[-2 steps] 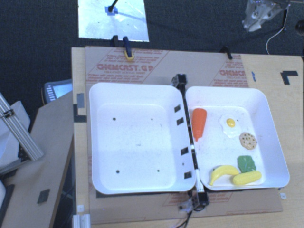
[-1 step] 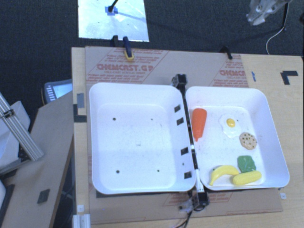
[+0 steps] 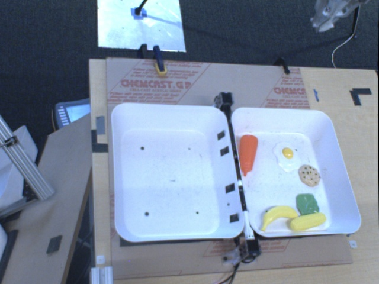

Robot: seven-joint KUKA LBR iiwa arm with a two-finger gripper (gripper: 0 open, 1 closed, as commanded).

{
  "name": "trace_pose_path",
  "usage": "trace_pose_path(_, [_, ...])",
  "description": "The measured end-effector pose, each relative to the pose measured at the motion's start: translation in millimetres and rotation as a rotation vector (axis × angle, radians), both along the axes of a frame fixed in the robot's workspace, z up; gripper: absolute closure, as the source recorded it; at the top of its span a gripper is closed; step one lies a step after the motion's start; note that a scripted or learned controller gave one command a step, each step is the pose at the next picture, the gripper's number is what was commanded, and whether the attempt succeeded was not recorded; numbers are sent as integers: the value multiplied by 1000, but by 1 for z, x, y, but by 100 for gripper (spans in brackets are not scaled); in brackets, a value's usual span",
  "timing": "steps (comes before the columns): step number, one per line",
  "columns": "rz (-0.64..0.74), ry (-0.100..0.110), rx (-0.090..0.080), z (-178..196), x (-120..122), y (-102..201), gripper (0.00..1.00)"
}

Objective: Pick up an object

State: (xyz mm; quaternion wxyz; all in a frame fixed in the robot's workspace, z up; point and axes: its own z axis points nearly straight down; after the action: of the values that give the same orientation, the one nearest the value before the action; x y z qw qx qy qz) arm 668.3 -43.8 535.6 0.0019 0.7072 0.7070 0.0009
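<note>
Carrot (image 3: 247, 154) lay in right bin (image 3: 340, 152), near the divider, apart from the other toys. Probably light, rigid, smooth plastic; best gripped across its thick upper end. End effector (image 3: 331, 7) hung top right, opening unclear.

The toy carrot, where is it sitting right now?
In the camera view the carrot lies in the right bin, along its left wall beside the divider between the bins, with the fried egg just to its right.

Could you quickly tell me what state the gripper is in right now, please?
Gripper: up at the view's top right, far above the bins; its state cannot be told.
</note>
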Motion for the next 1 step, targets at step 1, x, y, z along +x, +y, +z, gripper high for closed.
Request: trace_pose_path(1, [8,1,2,0,0,47,100])
